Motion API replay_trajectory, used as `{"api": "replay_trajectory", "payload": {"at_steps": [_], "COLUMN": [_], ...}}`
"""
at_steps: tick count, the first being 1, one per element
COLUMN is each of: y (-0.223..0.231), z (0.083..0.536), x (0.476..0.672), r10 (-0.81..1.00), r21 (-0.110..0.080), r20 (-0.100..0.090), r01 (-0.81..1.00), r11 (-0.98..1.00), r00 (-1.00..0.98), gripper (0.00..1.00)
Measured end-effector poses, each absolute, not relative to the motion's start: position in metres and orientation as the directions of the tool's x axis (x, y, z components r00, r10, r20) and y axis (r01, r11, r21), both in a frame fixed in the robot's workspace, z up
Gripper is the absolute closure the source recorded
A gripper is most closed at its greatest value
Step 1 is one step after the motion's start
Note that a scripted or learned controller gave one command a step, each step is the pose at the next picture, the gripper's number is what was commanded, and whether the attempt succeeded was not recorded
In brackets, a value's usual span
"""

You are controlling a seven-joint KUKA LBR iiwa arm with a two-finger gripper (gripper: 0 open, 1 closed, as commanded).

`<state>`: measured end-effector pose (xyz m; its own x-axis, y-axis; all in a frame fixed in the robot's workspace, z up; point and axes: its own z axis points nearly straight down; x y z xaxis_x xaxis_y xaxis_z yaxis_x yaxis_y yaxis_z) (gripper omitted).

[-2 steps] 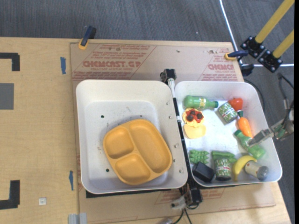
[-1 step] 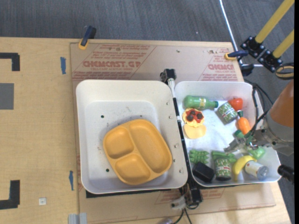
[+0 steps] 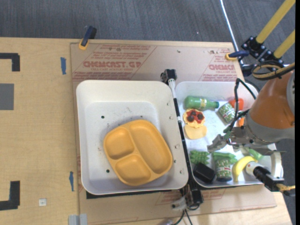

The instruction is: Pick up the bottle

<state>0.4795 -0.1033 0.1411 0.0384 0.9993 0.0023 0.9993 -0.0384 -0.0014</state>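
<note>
my end effector point(image 3: 220, 143) hangs low over the right bin point(image 3: 213, 89), and i cannot tell how far open it is or whether it has hold of anything. the green bottle point(image 3: 200, 102) lies on its side up and left of it, apart. a yellow divided tray point(image 3: 137, 152) sits in the left bin point(image 3: 93, 90), well to its left.

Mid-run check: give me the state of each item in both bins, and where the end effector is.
green bottle: lying on its side at the right bin's far end, not gripped
yellow divided tray: flat in the left bin, compartments bare
banana: lying near the right bin's front edge
green can: tilted, beside the bottle
black block: resting at the right bin's front corner
end effector: low over the right bin's middle, apart from the bottle
</note>
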Motion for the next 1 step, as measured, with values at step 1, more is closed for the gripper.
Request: {"api": "replay_trajectory", "payload": {"at_steps": [1], "y": [-0.1037], "z": [0.1411], "x": [0.4794], "r10": [0.999], "r21": [-0.001], "r20": [0.002], "r01": [0.999], "r11": [-0.039], "r00": [0.039], "gripper": [0.00]}}
